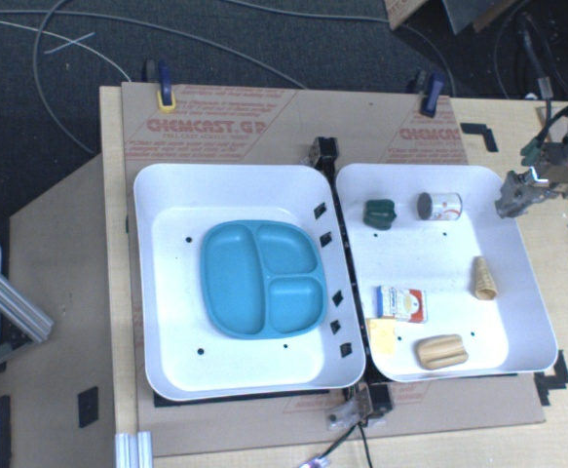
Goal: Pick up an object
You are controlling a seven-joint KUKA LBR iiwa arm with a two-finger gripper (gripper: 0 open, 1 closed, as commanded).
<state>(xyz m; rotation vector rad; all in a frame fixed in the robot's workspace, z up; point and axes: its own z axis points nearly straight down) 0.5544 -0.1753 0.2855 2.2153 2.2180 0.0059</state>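
Tan block (440, 351), front of right bin (517, 261); gripper (517, 195) at rim, finger state indiscernible. Risk: small rounded items slipping.

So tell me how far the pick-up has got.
Nothing looks picked yet. The pincer sits at the right bin's upper right rim, over no item. The green block, small can, cork, card packet and wooden block all lie inside.

Glossy plastic blue tray (262, 279) in smooth white bin (167, 359); bench (264, 125) printed cardboard.
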